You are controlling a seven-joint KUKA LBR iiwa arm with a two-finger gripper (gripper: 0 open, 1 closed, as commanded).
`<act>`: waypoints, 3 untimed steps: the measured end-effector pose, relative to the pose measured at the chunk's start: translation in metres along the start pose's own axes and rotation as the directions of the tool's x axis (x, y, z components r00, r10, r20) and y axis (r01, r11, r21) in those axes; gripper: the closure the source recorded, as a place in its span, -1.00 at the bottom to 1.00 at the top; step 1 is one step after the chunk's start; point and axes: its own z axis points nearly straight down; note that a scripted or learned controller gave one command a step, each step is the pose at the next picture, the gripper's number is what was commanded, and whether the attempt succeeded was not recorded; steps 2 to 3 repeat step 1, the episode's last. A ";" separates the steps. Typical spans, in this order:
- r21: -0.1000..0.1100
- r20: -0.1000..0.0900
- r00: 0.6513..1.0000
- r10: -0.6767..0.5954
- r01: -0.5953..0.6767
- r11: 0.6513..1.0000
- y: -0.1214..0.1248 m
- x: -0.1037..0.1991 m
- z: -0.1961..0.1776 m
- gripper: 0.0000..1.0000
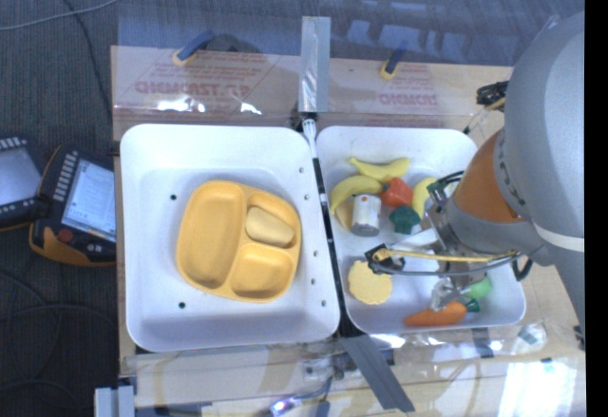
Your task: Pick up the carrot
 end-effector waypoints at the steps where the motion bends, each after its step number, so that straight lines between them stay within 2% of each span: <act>1: -0.012 -0.003 0.754 -0.657 0.657 0.754 0.017 -0.002 0.018 -1.00; 3: -0.012 -0.003 0.754 -0.657 0.657 0.754 0.017 -0.002 0.018 -1.00</act>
